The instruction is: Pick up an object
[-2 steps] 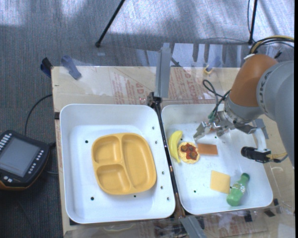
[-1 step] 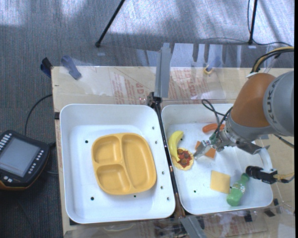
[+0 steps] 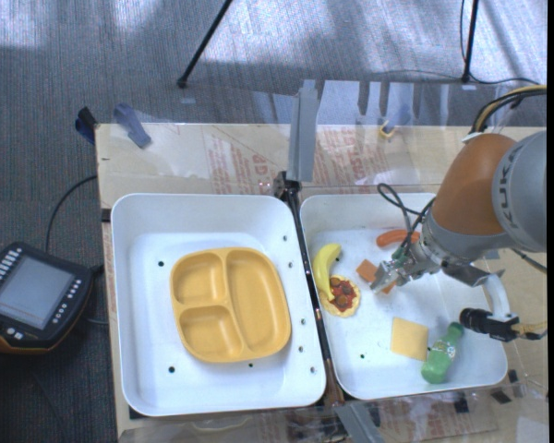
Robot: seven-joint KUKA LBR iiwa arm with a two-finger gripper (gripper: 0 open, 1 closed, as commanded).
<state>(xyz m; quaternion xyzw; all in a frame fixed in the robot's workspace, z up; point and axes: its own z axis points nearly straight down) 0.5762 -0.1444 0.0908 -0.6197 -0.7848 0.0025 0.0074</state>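
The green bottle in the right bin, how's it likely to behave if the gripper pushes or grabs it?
The green bottle lies on its side by the right bin wall, so a push would probably roll it. Its rounded, smooth-looking body may slip between fingers. It looks like a light toy, likely rigid.

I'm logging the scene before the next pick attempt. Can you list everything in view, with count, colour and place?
bins: 2, white, side by side on the bench
divided tray: 1, yellow, three compartments, in the left bin
banana: 1, yellow, right bin, near its left wall
pizza slice: 1, red topping, right bin, just below the banana
cracker piece: 1, orange, right bin, right of the banana
sausage: 1, orange-red, right bin, upper part, partly behind the arm
cheese slice: 1, pale yellow, right bin, lower part
bottle: 1, green, right bin, lower right corner
teach pendant: 1, dark with screen, floor left of the bench
gripper: 1, above the right bin, beside the cracker piece
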